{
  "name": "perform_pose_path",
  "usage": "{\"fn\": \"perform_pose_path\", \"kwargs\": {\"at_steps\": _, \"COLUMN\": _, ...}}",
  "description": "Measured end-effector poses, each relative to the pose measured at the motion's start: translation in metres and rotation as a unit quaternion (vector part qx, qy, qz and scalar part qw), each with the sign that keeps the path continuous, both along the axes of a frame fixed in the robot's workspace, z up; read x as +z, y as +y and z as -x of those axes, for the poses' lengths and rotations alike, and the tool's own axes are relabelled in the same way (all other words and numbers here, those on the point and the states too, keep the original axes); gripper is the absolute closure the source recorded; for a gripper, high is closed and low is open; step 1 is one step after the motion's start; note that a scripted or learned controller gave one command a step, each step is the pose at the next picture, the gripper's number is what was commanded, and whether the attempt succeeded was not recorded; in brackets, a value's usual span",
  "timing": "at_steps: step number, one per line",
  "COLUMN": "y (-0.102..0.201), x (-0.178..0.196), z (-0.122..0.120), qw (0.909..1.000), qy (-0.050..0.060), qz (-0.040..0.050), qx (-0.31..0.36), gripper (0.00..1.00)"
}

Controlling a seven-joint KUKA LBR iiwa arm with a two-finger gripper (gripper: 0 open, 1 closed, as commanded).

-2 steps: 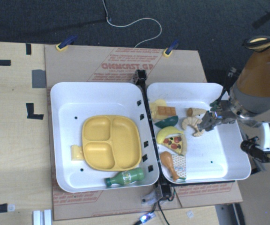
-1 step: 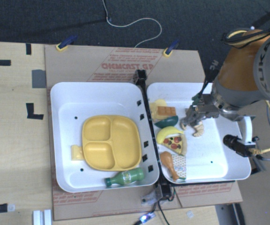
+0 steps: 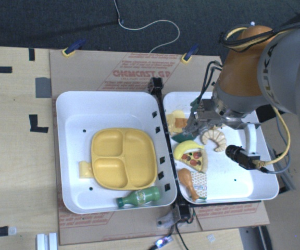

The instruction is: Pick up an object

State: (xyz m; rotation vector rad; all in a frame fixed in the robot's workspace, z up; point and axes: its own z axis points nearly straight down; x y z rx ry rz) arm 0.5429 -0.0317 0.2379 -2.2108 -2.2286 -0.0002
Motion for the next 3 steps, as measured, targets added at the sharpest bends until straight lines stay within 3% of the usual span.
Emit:
{"fn": "perform_pose_path", "kwargs": {"at_steps": 1, "y": 0.054, "x": -0.016, "z": -0.013, "qw": 1.0000, "qy": 0.000, "qz": 0.0007, "qx": -0.001, "gripper": 1.00}}
{"fn": "perform_pose_path", "kwargs": {"at_steps": 2, "y": 0.102, "x": -0.008, "z": -0.039, "qw": 1.0000, "qy": -0.001, "qz": 0.0001, "qx": 0.000, "gripper": 1.00}}
{"fn": "perform_pose_path", "kwargs": {"at_steps": 3, "y": 0.127, "x": -0.019, "z": -0.050, "qw": 1.0000, "qy": 0.000, "qz": 0.0014, "qx": -0.003, "gripper": 1.00}}
